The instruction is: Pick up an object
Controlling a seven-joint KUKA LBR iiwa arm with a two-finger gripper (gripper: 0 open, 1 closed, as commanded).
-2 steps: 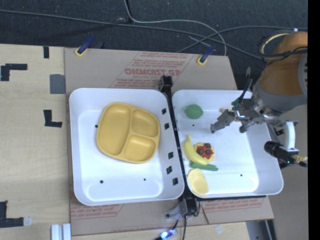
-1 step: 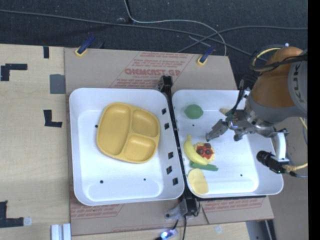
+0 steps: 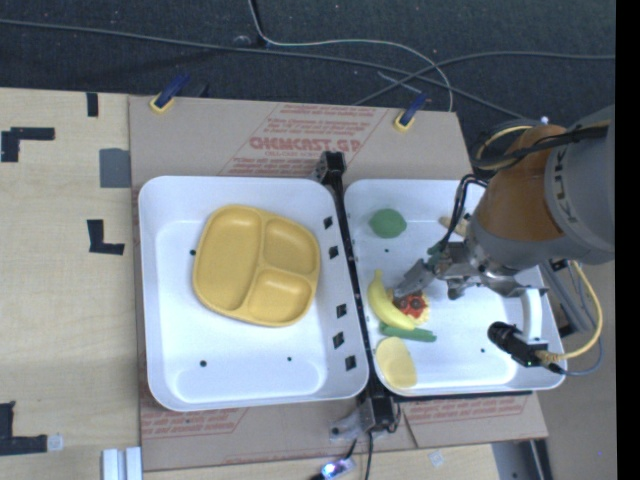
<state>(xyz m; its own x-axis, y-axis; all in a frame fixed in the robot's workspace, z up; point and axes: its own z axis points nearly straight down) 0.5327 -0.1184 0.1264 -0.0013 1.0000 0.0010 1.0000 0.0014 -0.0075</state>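
Pincer (image 3: 413, 293) sits low in the right bin (image 3: 455, 373), directly over a small red toy (image 3: 415, 308); banana (image 3: 388, 310) touches its left. Whether it's spread, I cannot tell.

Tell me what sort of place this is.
Probably a robotics lab grasping bench: a robot arm reaches into two white bins, toy food like a banana lies inside, and loose cables cross the floor.

Glossy yellow plastic tray (image 3: 256, 265).
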